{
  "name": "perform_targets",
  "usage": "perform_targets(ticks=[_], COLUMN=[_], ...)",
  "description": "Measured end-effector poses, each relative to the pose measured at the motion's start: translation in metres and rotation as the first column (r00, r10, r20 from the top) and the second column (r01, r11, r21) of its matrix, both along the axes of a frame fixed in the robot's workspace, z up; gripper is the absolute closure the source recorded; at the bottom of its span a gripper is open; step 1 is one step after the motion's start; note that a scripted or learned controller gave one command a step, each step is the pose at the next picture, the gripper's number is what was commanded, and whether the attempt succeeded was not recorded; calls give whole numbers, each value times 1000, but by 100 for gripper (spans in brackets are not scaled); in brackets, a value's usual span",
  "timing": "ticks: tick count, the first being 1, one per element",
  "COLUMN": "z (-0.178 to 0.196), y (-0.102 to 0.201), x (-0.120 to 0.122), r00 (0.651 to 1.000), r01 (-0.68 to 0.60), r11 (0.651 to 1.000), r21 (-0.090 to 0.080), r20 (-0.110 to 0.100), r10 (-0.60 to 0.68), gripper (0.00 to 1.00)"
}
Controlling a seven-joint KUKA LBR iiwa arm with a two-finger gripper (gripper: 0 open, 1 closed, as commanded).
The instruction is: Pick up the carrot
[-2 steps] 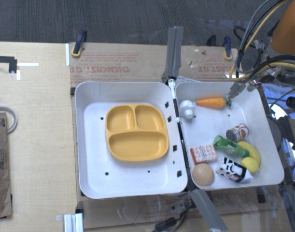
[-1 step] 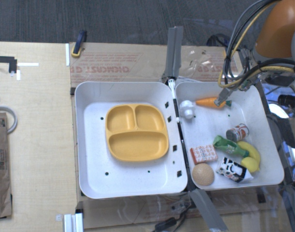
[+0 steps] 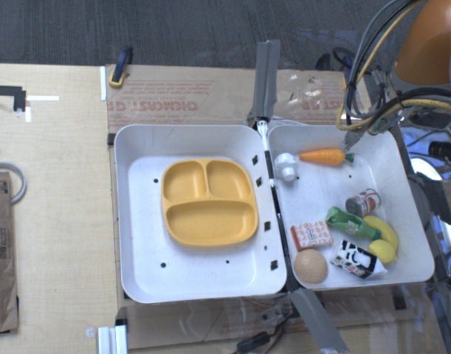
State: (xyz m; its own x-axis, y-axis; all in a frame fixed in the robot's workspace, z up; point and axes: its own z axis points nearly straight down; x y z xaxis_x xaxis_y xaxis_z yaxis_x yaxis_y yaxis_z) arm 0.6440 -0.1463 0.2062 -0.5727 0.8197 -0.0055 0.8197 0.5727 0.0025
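Nearest us, a round tan ball point(image 3: 311, 266) is lying at the front edge of the right bin point(image 3: 410, 271), beside a red-and-white packet point(image 3: 311, 234), a black-and-white pouch point(image 3: 356, 258), a banana point(image 3: 382, 240), a green item point(image 3: 351, 223) and a small can point(image 3: 362, 201). We are seeing the carrot point(image 3: 322, 156) lying near the bin's back wall, next to a white ball point(image 3: 286, 167). We cannot tell the gripper's state. A yellow divided plate point(image 3: 209, 201) is sitting in the left bin point(image 3: 136, 220).
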Motion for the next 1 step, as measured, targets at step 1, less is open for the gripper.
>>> perform_targets(ticks=[1], z=[9], y=[-2], x=[1], r00=[1000], r01=[3], r11=[1000], r21=[-1], r20=[3], r10=[-3], gripper=[100])
